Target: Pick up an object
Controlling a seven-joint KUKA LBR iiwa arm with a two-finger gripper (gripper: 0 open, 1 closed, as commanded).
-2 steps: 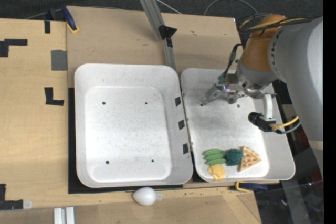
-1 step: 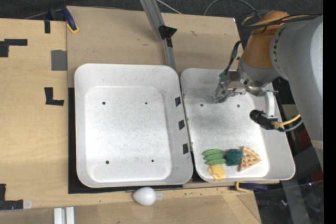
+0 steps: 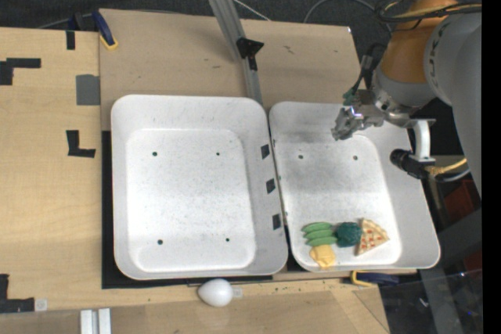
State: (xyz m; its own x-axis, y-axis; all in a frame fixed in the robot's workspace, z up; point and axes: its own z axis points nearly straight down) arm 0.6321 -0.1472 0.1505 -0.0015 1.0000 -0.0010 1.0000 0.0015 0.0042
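Objects: a pizza slice (image 3: 372, 235), a dark green piece (image 3: 347, 232), a green pod (image 3: 318, 231) and a yellow piece (image 3: 322, 254) lie clustered at the near end of the right bin (image 3: 329, 168), touching or just beside one another. The pincer (image 3: 345, 123) hangs over that bin's far end, well apart from the cluster; whether it is spread or pressed together cannot be told. The left bin (image 3: 188, 184) adjoins. A white egg (image 3: 215, 292) rests on the table (image 3: 47, 192) before it.
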